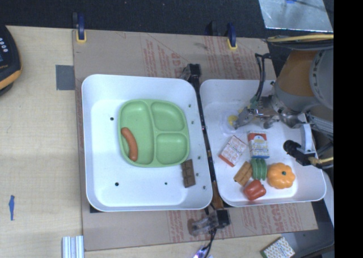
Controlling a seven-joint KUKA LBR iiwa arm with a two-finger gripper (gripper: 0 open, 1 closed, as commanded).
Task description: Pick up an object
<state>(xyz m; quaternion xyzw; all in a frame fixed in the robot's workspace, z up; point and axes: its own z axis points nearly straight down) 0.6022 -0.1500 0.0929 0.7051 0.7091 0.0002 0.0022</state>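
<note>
My gripper (255, 117) hovers over the upper part of the right bin (218, 95), open, with nothing between its fingers. A small yellow piece (232, 119) lies just left of it. Below it lie a white and red packet (232, 150) and a small carton (258, 144). Further down are a tan bread-like piece (243, 173), a green item (259, 168), a red item (254, 190) and an orange pumpkin (281, 176). The grey arm with its orange band (298, 78) reaches in from the right.
The left bin (93, 138) holds a green divided plate (170, 116) with a sausage (130, 143) in its left compartment. A brown block (188, 173) lies near that bin's lower right corner. A black fitting (295, 150) sticks out by the right bin's right edge.
</note>
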